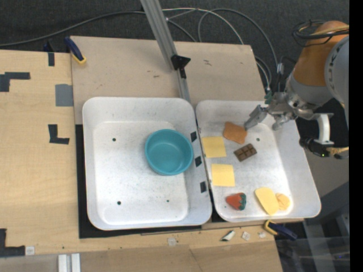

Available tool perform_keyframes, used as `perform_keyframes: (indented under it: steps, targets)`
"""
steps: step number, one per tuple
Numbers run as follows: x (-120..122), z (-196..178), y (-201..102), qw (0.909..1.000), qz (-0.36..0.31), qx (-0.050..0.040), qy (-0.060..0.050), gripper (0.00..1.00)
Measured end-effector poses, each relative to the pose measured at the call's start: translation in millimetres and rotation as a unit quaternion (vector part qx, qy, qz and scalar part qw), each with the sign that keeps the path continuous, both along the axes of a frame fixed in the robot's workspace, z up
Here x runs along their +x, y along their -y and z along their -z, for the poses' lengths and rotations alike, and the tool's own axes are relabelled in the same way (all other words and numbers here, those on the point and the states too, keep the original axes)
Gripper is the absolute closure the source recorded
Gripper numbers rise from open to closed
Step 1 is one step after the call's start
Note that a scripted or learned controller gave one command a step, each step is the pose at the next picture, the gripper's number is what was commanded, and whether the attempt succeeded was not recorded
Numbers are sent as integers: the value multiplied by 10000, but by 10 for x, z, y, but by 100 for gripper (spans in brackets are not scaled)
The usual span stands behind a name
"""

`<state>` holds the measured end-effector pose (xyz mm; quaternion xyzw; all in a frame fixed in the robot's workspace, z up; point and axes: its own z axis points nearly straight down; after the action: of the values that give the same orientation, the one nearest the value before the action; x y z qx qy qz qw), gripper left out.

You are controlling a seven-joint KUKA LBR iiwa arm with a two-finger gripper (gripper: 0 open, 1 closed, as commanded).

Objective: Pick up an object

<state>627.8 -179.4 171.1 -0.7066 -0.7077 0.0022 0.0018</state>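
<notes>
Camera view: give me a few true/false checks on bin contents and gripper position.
1. The blue bowl sits in the left bin. True.
2. The right bin holds two yellow squares. True.
3. The gripper holds the brown block. False: the block lies on the bin floor, apart from the gripper.
4. The gripper hangs over the left bin. False: it is over the right bin's far end.
</notes>
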Motion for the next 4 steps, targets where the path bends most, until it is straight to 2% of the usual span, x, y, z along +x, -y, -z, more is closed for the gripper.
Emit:
perform_keyframes:
  steps: [1, 2, 3, 4]
  targets:
    - [-23, 652, 3, 10000, -1, 4, -12, 0]
    - [-29, 841, -8, 10000, -4, -1, 7, 0]
    - [-24, 731, -15, 10000, -13, -1, 11, 100]
    - [53, 254, 38, 10000, 3, -2, 43, 100]
